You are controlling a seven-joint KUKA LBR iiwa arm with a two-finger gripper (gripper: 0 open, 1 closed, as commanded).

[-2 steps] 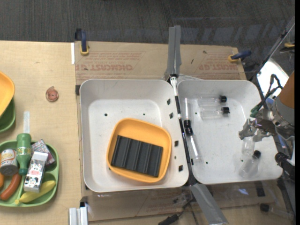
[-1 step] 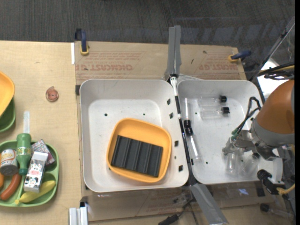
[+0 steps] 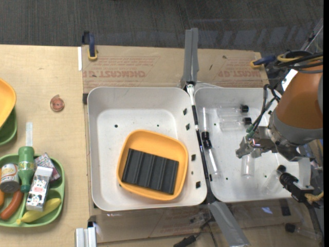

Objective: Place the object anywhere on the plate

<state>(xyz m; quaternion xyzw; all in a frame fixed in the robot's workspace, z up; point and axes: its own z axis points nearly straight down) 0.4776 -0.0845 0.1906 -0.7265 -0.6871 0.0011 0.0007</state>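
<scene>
Camera view: a black ridged block [image 3: 150,172] lies flat on the orange plate [image 3: 134,140] in the left bin [image 3: 100,138], well apart from the end effector [image 3: 249,149]. The end effector hangs over the right bin [image 3: 226,187], above clear plastic tubes [image 3: 247,166]; whether it is released or clenched cannot be told.

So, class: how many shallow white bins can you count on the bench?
2: the left bin holds the orange plate; the right bin lies beside it, under the gripper.
</scene>
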